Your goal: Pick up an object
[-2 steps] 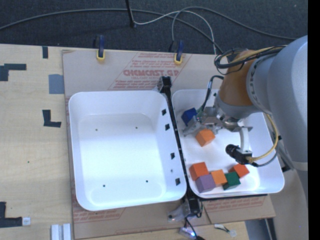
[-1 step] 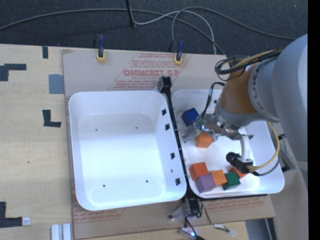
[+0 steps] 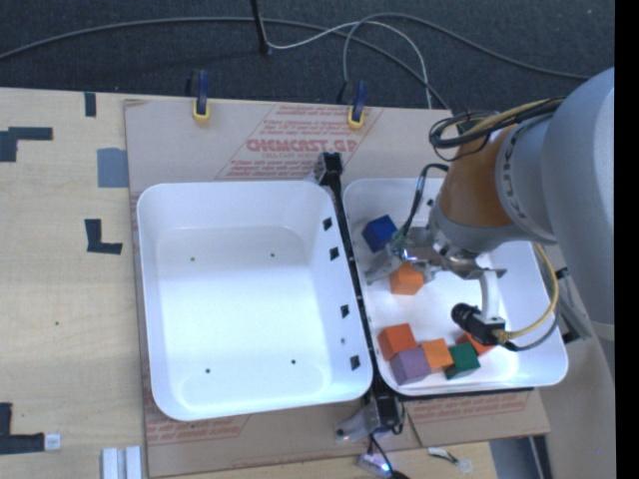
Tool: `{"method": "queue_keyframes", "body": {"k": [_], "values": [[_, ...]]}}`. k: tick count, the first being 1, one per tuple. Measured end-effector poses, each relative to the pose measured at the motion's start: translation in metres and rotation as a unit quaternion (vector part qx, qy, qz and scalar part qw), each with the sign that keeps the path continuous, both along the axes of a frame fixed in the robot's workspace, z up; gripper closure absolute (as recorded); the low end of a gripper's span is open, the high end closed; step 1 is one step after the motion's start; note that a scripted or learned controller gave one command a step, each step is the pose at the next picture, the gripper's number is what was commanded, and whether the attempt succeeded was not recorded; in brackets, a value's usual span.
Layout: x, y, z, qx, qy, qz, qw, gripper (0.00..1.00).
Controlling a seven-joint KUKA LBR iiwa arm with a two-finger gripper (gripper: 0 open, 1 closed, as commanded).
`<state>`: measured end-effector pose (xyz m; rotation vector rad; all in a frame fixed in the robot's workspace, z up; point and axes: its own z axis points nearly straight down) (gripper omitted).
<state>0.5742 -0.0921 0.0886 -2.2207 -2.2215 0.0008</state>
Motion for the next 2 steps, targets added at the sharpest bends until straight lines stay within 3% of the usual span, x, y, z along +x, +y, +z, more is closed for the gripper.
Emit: {"method": "queue_keyframes", "body": {"k": [1,2], "values": [[0.0,0.0,0.0,0.0001,0.0,0.0,1.0,0.0],[0.0,0.0,0.01,0.0001,0.0,0.0,1.0,1.0]]}}
